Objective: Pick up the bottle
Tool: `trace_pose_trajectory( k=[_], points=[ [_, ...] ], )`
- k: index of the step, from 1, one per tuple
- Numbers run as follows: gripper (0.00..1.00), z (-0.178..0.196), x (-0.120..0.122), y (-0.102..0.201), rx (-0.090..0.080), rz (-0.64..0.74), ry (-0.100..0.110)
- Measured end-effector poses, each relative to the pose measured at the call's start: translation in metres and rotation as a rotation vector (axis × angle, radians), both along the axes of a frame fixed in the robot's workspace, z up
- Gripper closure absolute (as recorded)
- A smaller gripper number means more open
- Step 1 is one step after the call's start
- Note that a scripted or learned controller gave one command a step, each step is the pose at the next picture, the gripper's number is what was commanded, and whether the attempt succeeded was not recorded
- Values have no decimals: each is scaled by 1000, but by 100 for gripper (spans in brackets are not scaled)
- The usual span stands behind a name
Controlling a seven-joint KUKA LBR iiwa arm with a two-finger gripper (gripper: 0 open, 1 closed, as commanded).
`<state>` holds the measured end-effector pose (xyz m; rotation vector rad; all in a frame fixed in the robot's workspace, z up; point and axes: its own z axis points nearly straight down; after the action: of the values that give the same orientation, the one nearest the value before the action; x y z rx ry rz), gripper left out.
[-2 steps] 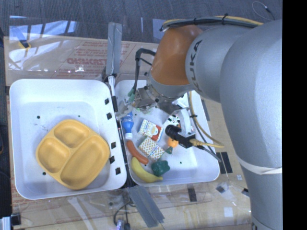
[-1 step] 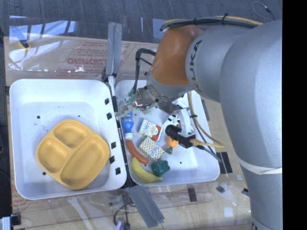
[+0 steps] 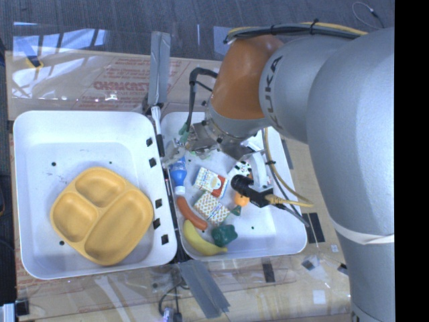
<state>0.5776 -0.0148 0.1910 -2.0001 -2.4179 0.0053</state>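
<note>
Bottle (image 3: 177, 177), small and slender, with a blue body and a pale end, is seen lying in the right bin (image 3: 285, 237), close against that bin's left wall, near the middle of the frame. It is not held. The gripper (image 3: 196, 142) is placed just above and to the right of it in the picture, low over the upper left part of the same bin. Whether the gripper is open or closed cannot be told, since it is largely covered by the rounded orange band and the smooth grey arm (image 3: 335, 113), which reaches in from the right.

Below the bottle, a reddish-orange sausage (image 3: 190, 212) is laid at a slant, its upper end just beside the bottle's pale end. A curved yellow banana (image 3: 200, 242) is set along the lower edge of the bin, with a knobbly dark green piece (image 3: 224, 235) touching it on the right. Two small printed cartons are found to the right of the bottle: an upper carton (image 3: 209, 180) and a lower carton (image 3: 213, 208) with a chequered pattern.

In the left bin (image 3: 40, 133), a matte yellow divided plate (image 3: 100, 215) with three hollows is seen lying flat.
</note>
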Motion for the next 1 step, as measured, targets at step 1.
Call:
trace_pose_trajectory(
  k=[1],
  points=[
    [0,0,0,0,0,0,0]
  ],
)
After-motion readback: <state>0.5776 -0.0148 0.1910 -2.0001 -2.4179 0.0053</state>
